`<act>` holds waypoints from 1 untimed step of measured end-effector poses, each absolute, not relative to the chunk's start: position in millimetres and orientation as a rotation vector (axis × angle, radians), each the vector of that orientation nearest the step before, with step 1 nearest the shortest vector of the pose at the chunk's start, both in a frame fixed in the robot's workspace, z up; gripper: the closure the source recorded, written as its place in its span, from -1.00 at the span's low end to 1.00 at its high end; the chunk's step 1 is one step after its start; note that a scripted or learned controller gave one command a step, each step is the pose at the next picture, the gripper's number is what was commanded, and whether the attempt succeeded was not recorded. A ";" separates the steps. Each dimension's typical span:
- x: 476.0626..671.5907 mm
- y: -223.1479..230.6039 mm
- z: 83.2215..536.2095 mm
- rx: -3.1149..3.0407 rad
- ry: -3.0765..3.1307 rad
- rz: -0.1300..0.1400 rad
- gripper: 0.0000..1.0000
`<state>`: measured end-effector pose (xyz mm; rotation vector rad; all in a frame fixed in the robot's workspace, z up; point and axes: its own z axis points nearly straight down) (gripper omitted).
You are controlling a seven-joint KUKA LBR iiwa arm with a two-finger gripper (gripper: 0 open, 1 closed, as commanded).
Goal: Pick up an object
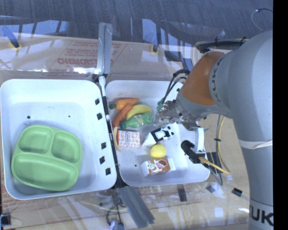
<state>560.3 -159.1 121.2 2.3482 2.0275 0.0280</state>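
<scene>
The right bin (145, 91) holds several small items. An orange carrot (126, 102) and a yellow banana (139, 110) lie at its back left, with a green vegetable (137, 121) just in front of them. A small red-and-white carton (128, 139) sits by the left wall. A yellow lemon (158, 151) and a brown packet (157, 166) lie nearer the front. My gripper (162, 134) hangs low over the bin's middle, just above the lemon and right of the carton. Its black-and-white tip points down and left. I see nothing held in it.
A green sectioned tray (45, 157) lies in the left bin (48, 92). The divider wall (104, 128) with black clips separates the bins. The grey arm with its orange band (201, 80) covers the right bin's right side. Cables (216, 166) hang near the front right corner.
</scene>
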 end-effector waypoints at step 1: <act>599.4 -155.2 109.3 2.523 1.875 -0.002 1.00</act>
